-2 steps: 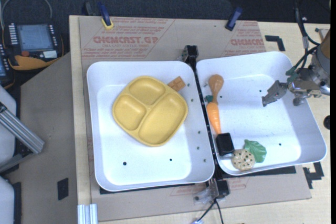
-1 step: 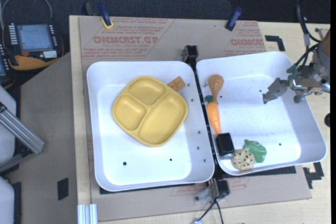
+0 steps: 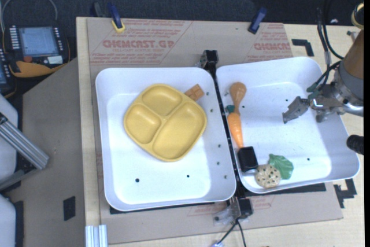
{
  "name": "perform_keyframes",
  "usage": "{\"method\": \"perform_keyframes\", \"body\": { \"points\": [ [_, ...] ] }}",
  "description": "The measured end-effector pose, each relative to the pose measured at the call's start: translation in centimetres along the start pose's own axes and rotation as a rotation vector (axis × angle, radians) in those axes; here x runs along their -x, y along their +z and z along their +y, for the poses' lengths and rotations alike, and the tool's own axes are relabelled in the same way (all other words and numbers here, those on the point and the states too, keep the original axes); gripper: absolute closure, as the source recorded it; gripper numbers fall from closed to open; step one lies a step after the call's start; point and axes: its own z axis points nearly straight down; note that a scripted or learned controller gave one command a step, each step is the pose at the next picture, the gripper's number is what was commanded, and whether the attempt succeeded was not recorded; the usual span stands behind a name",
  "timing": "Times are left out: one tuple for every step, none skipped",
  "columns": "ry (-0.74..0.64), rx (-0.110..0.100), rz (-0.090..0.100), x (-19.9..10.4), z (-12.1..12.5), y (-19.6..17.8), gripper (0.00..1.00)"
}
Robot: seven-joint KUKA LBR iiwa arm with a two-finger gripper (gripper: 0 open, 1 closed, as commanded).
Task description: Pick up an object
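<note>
Two shallow white bins side by side on a brown board printed with red lettering [image 3: 139,42], the left bin [image 3: 115,170] and the right bin [image 3: 324,165] touching along a dark centre seam. Blue clamps sat on the board's far edge, one at left [image 3: 116,18], one at right [image 3: 258,19]. A handheld control pendant with lit screen [image 3: 36,46] lay left of the board, cable looped behind it. Dark carpet beyond. Aluminium rail [image 3: 20,139] at the left edge.
</note>
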Motion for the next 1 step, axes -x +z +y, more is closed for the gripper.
{"method": "perform_keyframes", "body": {
  "points": [
    [0.000, 0.001, 0.000, 0.29, 0.11, 4.18, 0.00]
  ]
}}
